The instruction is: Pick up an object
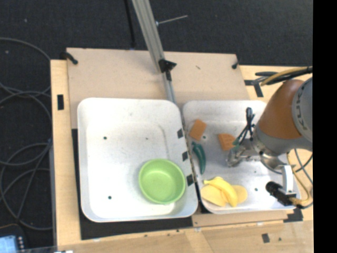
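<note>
bench (131,73): flat tan board, matte, on dark floor; black cables loop on the floor at far left.
left bin (116,125): shallow white tray, rounded corners, speckled floor with a few dark dots.
bowl (161,181): lime green, round, smooth plastic look, upright, in the left bin's near right corner, close to the wall shared with the right bin.
pole (150,33): grey metal rail, slants from the top edge down to the gap between the bins, black clamp partway down.
right bin (221,109): same white tray, touching the left bin's side.
green piece (199,157): dark green, narrow and curved, glossy, by the right bin's left wall.
left orange block (197,129): small orange chunk, angular, just above the green piece.
yellow pile (225,192): pale yellow, smooth curved and rounded pieces overlapping, in the right bin's near left corner, below and left of the gripper, apart from it.
right orange block (226,141): small orange chunk, just left of the gripper, very near or touching, cannot tell which.
gripper (238,154): grey metal, low over the middle of the right bin; finger state unclear; nothing seen between the fingers.
arm (281,117): orange band and grey shell, enters from the right, thin cables at the wrist.
writing: none readable.
</note>
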`<state>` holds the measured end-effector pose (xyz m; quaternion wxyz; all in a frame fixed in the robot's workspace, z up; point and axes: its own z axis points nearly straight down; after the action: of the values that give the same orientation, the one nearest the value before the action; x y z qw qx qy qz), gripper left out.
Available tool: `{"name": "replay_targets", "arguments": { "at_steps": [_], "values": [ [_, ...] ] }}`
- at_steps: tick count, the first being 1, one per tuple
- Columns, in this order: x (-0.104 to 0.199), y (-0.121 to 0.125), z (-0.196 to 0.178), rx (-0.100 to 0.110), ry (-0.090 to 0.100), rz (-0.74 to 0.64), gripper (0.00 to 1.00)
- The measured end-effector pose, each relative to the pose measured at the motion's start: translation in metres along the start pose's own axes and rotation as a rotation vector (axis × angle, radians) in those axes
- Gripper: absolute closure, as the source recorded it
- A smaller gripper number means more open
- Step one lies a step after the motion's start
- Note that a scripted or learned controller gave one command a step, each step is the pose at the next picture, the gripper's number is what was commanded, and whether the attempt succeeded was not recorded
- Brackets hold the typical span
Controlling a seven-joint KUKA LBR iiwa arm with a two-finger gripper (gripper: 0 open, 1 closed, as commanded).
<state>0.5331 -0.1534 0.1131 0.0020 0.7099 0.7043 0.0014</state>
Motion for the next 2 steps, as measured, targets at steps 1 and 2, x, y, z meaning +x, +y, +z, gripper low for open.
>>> {"name": "replay_targets", "arguments": {
  "at_steps": [1, 2],
  "values": [
    [0.000, -0.002, -0.063, -0.003, -0.001, -0.010, 1.00],
    [-0.002, 0.005, -0.127, -0.004, -0.002, -0.012, 1.00]
  ]
}}
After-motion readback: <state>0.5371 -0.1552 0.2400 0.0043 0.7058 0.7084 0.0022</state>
